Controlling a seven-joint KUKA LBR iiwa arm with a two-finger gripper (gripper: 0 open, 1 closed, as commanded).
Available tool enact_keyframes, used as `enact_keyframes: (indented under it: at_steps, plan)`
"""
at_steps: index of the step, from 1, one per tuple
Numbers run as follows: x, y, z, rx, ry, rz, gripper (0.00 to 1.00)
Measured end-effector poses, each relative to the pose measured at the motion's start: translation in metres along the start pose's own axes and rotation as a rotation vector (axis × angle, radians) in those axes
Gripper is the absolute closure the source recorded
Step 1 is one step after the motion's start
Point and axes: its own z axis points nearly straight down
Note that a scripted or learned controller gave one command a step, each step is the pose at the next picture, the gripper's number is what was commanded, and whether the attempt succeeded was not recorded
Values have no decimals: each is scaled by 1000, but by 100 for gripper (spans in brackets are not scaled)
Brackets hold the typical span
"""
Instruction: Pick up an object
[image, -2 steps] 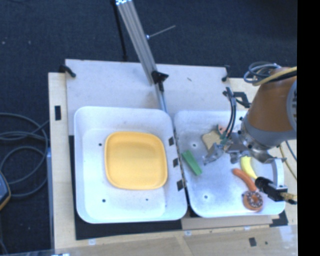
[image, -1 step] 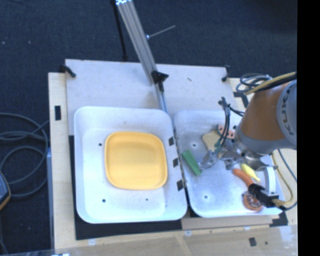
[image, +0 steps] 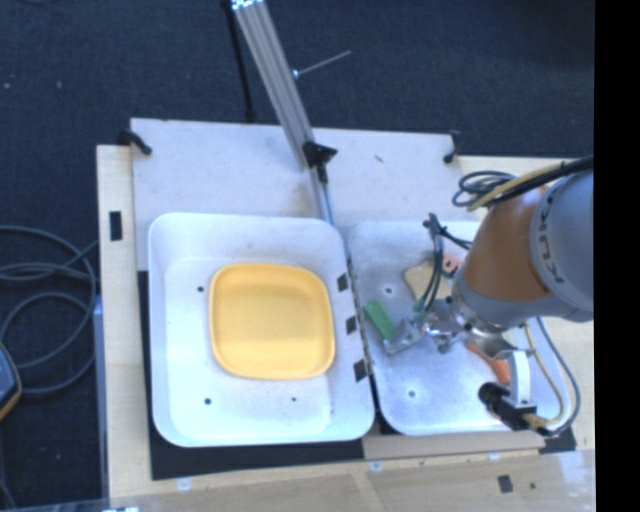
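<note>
Green block (image: 379, 318) lies at the right bin's (image: 440, 410) left edge near the divider, gripper (image: 405, 338) low just beside it, fingers' state cannot tell, so centre over the block before closing, clear of the wall.

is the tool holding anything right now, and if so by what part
Cannot be told. The tool is low in the right bin, next to a small green object, but the view does not show the object between its tips.
</note>
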Motion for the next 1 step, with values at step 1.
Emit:
enact_keyframes:
  at_steps: [1]
  plan:
    - [-1,0,28,-2,-1,0,0]
